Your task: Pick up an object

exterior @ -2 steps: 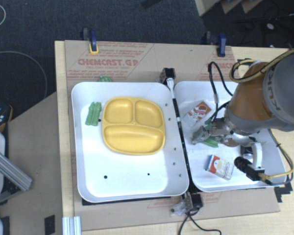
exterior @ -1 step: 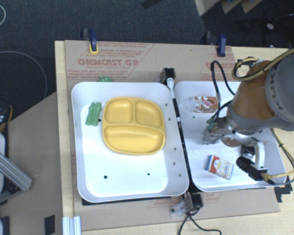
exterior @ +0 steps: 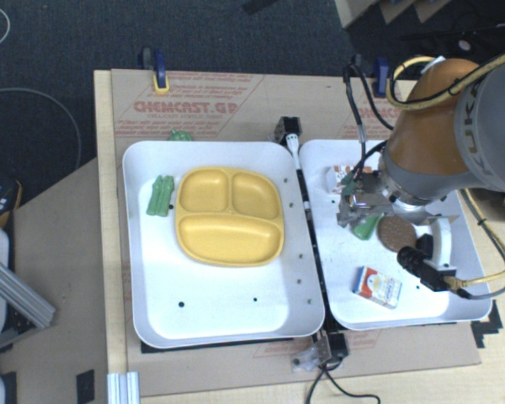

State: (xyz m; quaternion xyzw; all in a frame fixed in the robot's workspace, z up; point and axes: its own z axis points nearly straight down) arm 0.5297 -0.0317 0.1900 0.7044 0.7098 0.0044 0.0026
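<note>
1. My tool (exterior: 356,211) sits over a small green object (exterior: 366,225) in the right bin (exterior: 421,310), right of centre frame.
2. Whether it grips, I cannot tell.
3. One yellow divided plate (exterior: 230,215), one green piece (exterior: 161,195), one small box (exterior: 378,286).

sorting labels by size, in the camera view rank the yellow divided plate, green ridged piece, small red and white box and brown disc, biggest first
1. yellow divided plate, clearly largest
2. small red and white box
3. green ridged piece and brown disc: too alike to rank, and the arm covers part of the disc
</note>
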